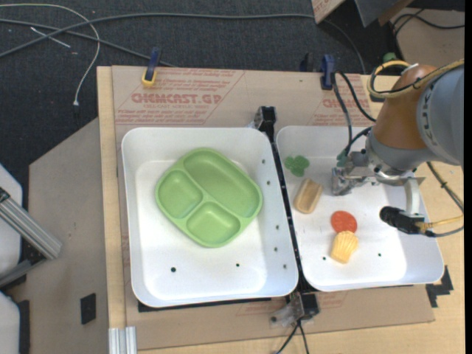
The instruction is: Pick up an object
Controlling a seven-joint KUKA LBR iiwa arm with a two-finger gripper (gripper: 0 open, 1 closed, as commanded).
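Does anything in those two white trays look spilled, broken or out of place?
Nothing stands out. The green divided plastic plate lies flat in the left white bin, turned slightly askew. The small toy foods, green, tan, red and yellow, lie loose but intact in the right bin.

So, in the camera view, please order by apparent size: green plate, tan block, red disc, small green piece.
1. green plate
2. tan block
3. red disc and small green piece: look alike, not ranked.
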